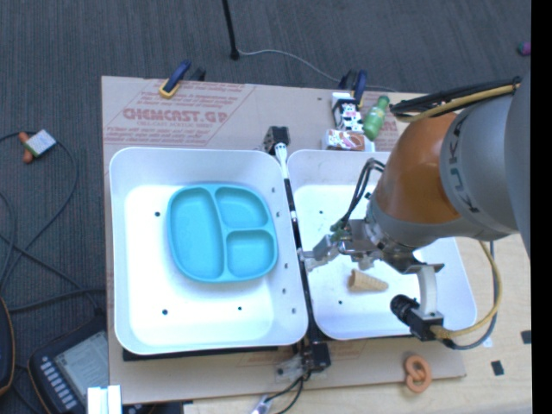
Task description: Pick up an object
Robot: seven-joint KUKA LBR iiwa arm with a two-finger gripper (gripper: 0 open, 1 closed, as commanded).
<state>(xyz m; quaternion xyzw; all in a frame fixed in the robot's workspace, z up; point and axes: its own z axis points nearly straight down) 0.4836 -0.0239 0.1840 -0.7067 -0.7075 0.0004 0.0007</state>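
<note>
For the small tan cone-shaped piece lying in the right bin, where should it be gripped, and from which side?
Grip the small tan cone-shaped piece across its wider left end, coming straight down from above. It lies flat on the right white bin's floor, tapering rightward, so the narrow tip would probably slip.

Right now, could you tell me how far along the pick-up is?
Done: the arm has reached over the right bin, its gripper low near the left wall. In hand: nothing seen between its fingers; the tan cone-shaped piece lies on the bin floor beside it. Left: grasp and lift. The blue divided plate sits in the left bin.
</note>
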